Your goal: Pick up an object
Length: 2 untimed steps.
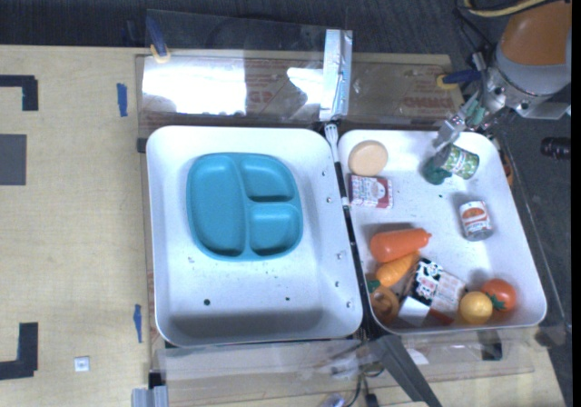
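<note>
My end effector [451, 137] sits at the right bin's [522, 242] far edge, directly above a green-labelled can [457, 163]. Finger state: cannot tell. The can lies tilted near the bin's upper right corner.

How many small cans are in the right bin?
2. One green can lies at the far right of the right bin, right below the gripper. One red-labelled can lies nearer, by the right wall. The front pile may hide more.
</note>
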### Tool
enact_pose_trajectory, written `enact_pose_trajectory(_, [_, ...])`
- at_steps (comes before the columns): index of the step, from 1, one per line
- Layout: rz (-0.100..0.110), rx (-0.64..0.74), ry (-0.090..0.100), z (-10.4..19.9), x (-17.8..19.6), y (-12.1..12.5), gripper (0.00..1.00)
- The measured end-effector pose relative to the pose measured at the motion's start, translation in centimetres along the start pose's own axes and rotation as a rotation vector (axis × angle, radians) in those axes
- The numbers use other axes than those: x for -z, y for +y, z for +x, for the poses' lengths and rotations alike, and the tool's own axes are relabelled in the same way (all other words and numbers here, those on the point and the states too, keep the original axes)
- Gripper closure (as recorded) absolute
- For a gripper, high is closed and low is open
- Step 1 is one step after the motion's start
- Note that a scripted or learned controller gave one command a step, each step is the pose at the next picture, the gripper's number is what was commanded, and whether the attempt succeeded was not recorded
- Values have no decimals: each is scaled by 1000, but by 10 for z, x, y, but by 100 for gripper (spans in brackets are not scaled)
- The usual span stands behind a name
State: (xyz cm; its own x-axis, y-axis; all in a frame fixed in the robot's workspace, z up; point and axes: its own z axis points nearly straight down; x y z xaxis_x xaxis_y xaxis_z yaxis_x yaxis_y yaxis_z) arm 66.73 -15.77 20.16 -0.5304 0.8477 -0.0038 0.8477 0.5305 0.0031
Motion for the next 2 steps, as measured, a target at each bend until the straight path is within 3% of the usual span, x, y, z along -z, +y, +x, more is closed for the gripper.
enact_pose_trajectory(1, [-6,125,-5,66,-103,-17,100])
enact_pose_trajectory(2, [-8,-54,-2,106,-12,41,100])
